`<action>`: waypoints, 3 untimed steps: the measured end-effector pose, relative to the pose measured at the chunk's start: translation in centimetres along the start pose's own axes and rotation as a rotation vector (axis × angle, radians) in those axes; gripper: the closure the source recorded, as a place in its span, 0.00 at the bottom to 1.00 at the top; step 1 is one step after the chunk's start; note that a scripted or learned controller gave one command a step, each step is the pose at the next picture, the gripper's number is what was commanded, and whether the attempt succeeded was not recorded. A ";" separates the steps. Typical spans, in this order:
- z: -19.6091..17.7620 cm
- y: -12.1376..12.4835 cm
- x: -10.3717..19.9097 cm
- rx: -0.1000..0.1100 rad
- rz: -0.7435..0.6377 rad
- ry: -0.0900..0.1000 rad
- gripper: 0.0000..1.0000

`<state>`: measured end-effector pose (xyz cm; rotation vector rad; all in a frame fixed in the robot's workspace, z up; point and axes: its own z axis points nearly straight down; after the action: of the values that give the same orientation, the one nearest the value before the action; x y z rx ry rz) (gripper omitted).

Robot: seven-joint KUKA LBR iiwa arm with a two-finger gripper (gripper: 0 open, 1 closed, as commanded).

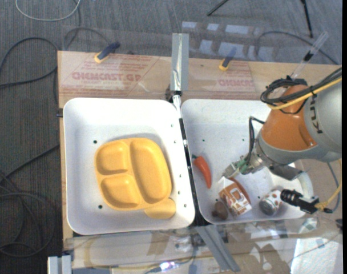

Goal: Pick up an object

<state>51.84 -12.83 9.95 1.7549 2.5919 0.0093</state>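
In the right bin (219, 124) a red chili pepper (203, 170) lies near the left wall. At the front are an orange and white carton (234, 198), a small dark brown lump (220, 211) and a small can (269, 203) on its side. My gripper (242, 166) hangs low over the middle of this bin, just above and behind the carton and to the right of the pepper. The orange wrist band (285, 127) and grey arm cover the bin's right part.
The left bin (82, 119) holds a yellow divided tray (133, 173) with a yellow piece (160, 210) at its front corner. A metal divider (179, 67) runs behind the bins. Black cables (287, 90) loop over the arm.
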 end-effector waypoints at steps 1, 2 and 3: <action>0.9 9.1 -3.0 -0.003 0.091 -0.004 1.00; 1.2 11.5 -11.8 0.003 0.067 -0.004 1.00; 1.3 11.5 -11.5 0.010 0.066 0.004 0.00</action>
<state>66.77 -19.28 8.86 1.8449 2.5403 0.0000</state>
